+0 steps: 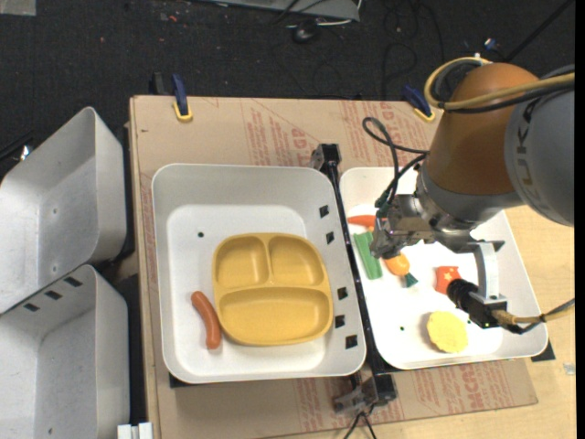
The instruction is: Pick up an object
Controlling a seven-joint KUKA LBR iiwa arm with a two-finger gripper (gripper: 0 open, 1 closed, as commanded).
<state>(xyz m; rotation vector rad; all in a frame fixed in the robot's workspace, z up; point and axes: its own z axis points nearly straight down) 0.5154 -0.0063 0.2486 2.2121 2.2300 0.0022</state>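
The right bin [462,358] holds a green stick [369,256], a small orange piece [397,264], an orange carrot-like piece [362,219], a red-orange piece [446,277] and a round yellow piece [447,331]. My gripper [388,236] hangs low over this bin's left side, just above the green stick and the small orange piece. The wrist and its cables hide the fingertips. Nothing shows as held.
The left bin [174,273] contains a yellow divided plate [271,288] and a reddish sausage [207,319] beside its left edge. A black divider rail [345,245] runs between the bins. The arm's bulk covers the right bin's upper right. White bin walls stand off the bench's left.
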